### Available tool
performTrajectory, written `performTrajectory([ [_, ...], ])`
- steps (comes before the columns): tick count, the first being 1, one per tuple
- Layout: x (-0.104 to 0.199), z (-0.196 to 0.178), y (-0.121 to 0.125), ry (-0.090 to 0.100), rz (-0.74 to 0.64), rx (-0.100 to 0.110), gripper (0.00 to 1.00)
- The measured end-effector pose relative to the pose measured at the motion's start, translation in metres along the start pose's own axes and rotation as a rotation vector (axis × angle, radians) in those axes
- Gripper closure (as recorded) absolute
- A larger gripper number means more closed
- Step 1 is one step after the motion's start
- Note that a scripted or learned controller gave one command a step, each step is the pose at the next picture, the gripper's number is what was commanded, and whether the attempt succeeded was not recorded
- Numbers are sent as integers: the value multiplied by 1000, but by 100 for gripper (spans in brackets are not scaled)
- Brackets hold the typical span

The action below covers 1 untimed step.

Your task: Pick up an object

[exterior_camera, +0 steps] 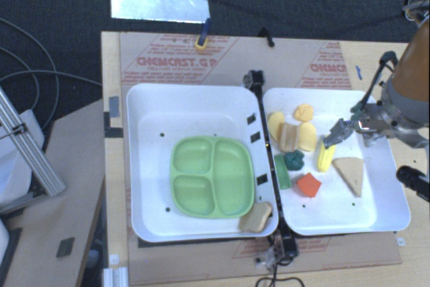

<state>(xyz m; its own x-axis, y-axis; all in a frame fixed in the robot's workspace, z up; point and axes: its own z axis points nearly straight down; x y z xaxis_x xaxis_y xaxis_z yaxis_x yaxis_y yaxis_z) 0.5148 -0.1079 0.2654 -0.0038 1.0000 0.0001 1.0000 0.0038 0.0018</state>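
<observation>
The right bin (383, 208) holds several toy food pieces. Among them are a yellow stick-shaped piece (325, 158), a tan wedge (351, 175), an orange-red block (308, 185), a teal lump (293, 160) and a green piece (282, 175). A tan slice (289, 137) sits among yellow rounded pieces (307, 136) at the bin's far left. My gripper (335, 134) reaches in from the right and hangs just above the top end of the yellow stick, with nothing visibly held.
The left bin (154, 124) carries a green divided plate (213, 176) and a tan piece (256, 217) at its near right corner. A black divider with clips (262, 138) runs between the bins. Cables lie off the bench's left side.
</observation>
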Motion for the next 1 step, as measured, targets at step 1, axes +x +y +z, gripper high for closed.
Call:
performTrajectory([
  [1, -6, 144, -32, 3, 5, 13, 0],
])
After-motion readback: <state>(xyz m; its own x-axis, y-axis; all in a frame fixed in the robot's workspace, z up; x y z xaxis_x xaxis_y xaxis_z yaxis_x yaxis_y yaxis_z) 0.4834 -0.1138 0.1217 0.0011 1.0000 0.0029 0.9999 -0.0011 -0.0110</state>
